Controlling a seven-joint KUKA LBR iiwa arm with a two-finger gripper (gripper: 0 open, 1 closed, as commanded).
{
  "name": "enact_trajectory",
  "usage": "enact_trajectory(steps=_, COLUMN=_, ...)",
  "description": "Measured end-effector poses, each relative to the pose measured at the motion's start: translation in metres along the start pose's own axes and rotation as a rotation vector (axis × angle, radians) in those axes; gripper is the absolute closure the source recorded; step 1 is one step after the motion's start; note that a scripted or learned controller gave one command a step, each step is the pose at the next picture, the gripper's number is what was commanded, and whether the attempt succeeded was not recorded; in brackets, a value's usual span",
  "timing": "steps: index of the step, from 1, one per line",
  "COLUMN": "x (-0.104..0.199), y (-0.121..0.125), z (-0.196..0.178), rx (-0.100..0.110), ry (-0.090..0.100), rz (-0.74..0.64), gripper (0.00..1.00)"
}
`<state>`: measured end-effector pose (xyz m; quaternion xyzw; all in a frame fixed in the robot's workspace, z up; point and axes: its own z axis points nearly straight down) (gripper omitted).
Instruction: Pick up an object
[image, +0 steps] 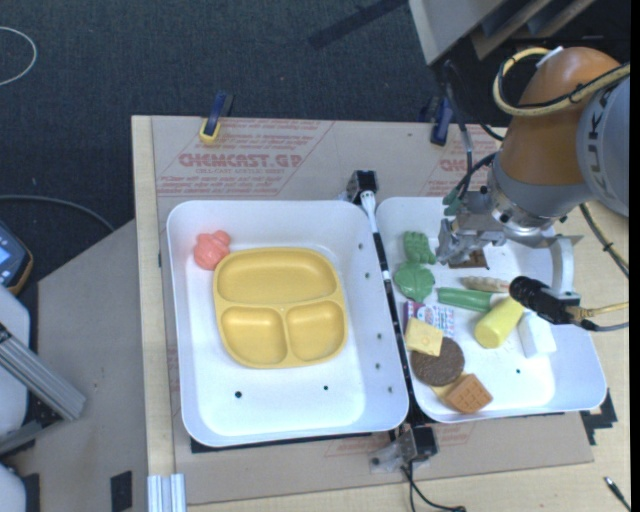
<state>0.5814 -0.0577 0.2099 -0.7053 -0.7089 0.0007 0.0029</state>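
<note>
Over the right bin (580, 385), our pincer (462, 248) hangs low; we cannot tell its state. Just left of it lie green toy pieces (414, 262), likely our target. Next we need a clean descent.

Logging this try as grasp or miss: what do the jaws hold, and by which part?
Cannot be told: the gripper sits low over the right bin, its tips unclear.
</note>
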Motion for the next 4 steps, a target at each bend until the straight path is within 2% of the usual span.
enact_trajectory(steps=1, x=0.04, y=-0.025, z=-0.008, rx=-0.001, ry=0.0, rz=0.001, gripper=1.0)
enact_trajectory(steps=3, x=0.126, y=-0.059, z=-0.004, rx=-0.001, ry=0.0, rz=0.0, gripper=1.0)
enact_trajectory(steps=4, x=0.123, y=-0.056, z=-0.004, rx=-0.004, ry=-0.003, rz=0.005, gripper=1.0)
